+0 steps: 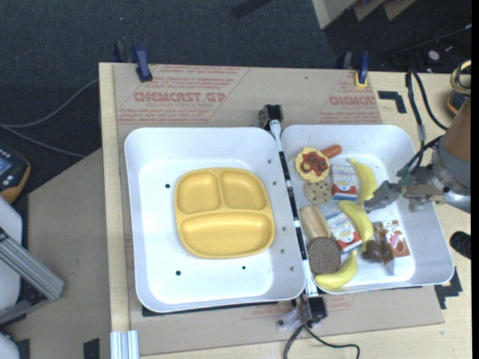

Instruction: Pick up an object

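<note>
Your table [224, 88] carries two white bins: the left bin [150, 275] holds a yellow divided plate [224, 212]; the right bin [430, 264] holds toy food, including a banana [364, 179]. Your hand [383, 194] hovers just beside that banana; its spread I cannot tell.

Even, bright light falls from above. The two white bins [142, 223] look nearly washed out, with little surface detail. Shadows are soft and short. The surrounding floor [60, 36] stays dark. The picture is slightly soft and grainy throughout.
</note>
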Tool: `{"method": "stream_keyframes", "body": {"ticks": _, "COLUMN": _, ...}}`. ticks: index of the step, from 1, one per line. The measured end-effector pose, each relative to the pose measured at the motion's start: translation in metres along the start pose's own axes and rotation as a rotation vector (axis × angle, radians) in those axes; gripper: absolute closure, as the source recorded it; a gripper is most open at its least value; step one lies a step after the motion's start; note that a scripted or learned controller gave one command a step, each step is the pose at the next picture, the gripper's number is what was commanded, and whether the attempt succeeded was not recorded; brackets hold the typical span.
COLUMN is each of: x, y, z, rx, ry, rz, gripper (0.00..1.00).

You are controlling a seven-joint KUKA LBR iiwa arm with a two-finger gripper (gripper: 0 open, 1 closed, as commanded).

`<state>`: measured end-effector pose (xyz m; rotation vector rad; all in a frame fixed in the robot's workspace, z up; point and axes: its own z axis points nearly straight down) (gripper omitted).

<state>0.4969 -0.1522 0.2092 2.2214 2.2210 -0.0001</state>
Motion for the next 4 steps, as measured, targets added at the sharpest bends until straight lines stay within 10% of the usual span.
{"method": "stream_keyframes", "body": {"ticks": 1, "x": 0.01, "y": 0.1, "z": 0.057, "rx": -0.003, "ry": 0.0, "rz": -0.005, "gripper": 0.0}}
{"method": "stream_keyframes", "body": {"ticks": 2, "x": -0.015, "y": 0.103, "z": 0.125, "rx": 0.0, "ry": 0.006, "rz": 0.003, "gripper": 0.0}}
{"method": "stream_keyframes", "body": {"ticks": 3, "x": -0.019, "y": 0.106, "z": 0.107, "rx": -0.016, "ry": -0.008, "rz": 0.0, "gripper": 1.0}}
{"method": "stream_keyframes", "body": {"ticks": 4, "x": 0.08, "y": 0.102, "z": 0.019, "rx": -0.01, "ry": 0.003, "rz": -0.011, "gripper": 1.0}}
